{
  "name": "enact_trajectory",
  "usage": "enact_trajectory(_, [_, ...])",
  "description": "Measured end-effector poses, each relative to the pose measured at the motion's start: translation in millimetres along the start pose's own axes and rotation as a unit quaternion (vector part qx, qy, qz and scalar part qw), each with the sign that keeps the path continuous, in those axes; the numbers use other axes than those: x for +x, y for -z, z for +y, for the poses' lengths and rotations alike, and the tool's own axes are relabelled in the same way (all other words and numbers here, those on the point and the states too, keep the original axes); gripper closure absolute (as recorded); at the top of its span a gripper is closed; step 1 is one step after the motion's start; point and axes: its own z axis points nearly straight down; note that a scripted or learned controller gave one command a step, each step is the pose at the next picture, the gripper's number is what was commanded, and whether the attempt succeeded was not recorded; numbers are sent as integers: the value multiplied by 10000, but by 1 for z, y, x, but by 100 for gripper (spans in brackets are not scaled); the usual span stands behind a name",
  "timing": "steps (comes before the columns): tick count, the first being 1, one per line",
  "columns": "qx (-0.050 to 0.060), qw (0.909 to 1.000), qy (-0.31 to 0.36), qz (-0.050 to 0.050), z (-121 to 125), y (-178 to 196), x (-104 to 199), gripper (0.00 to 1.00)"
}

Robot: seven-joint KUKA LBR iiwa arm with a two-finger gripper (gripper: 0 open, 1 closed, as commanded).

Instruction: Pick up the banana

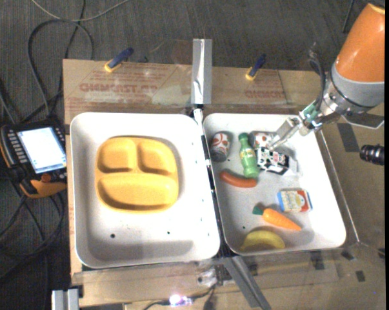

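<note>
The yellow banana lies flat at the front edge of the right bin, just below an orange carrot. My gripper hangs over the back of that same bin, beside a black-and-white packet, well away from the banana. Nothing shows as held by it. The arm comes in from the upper right, its orange band at the frame's corner.
The right bin also holds a green bottle, a small can, a red sausage and a small blue-and-red carton. A yellow divided tray sits in the left bin. A handheld screen lies left of the bench.
</note>
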Motion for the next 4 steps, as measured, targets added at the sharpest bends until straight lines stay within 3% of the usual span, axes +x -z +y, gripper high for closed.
enact_trajectory(1, [-44,9987,514,-9,-23,-217,26,0])
enact_trajectory(2, [-2,9904,1384,21,-4,-155,-33,0])
enact_trajectory(3, [-5,9665,2568,21,-12,-158,5,0])
enact_trajectory(4, [-19,9654,2607,-5,-9,97,-57,0])
